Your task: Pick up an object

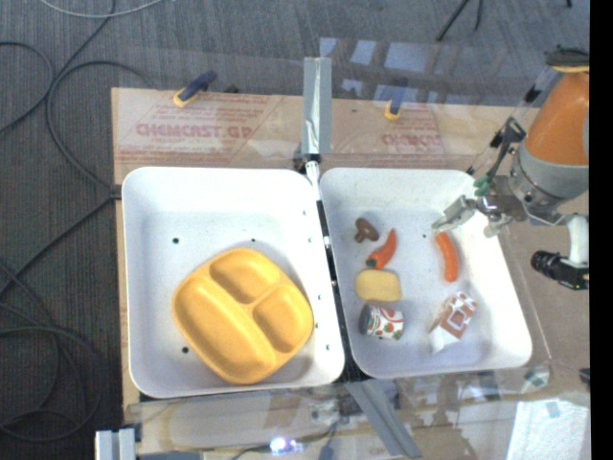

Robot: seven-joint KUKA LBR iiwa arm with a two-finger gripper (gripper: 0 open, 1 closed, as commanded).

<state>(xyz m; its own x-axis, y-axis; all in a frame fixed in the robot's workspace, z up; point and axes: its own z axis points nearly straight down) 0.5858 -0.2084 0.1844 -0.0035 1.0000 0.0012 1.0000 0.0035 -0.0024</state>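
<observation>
The right bin (498,348) holds several small objects. A brown mushroom-shaped piece (365,228) lies beside a red-orange pepper (384,249). Below them are a yellow block (377,285) and a patterned cup (383,323) on its side. An orange sausage-like piece (447,256) lies further right, with a red and white carton (454,316) below it. My gripper (466,211) hovers over the bin's upper right part, just above and right of the orange piece, and nothing shows in its grasp.
The left bin (153,209) contains a yellow divided plate (243,312). A metal divider post (313,113) stands between the bins at the back. Clamps and cables lie beyond the bench's far edge.
</observation>
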